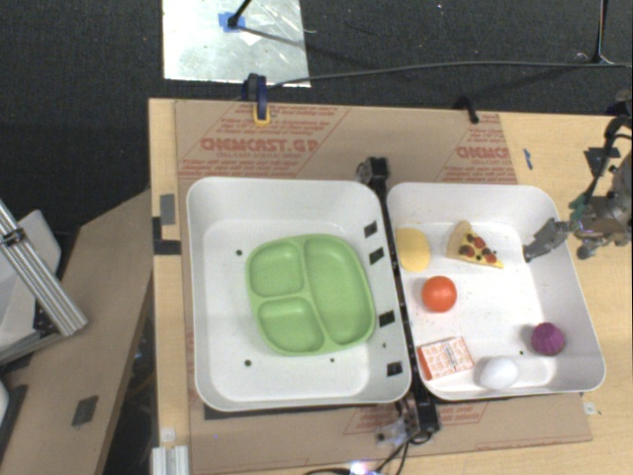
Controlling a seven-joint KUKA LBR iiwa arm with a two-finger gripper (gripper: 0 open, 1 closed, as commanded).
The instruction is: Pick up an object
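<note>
Camera view: two white bins sit side by side on the surface [326, 132]. The left bin [213, 265] holds a green divided plate [309, 295]. The right bin [569, 295] holds the candidates for picking: a yellow lemon-like object [413, 249] and a pizza slice toy [473, 244] near the back, an orange-red ball [439, 293] in the middle, a small red-white packet [444, 357] and a white egg-like object [497, 372] at the front, and a purple ball [548, 338] at the front right. The pincer [543, 240] is at the right bin's right side, above the rim approx., near the pizza slice but apart from it. I see nothing between its fingers; if they are open or closed, I cannot tell. So the task seems at its start: no object is picked yet, and approach, descent, grasp and lift all remain.
</note>
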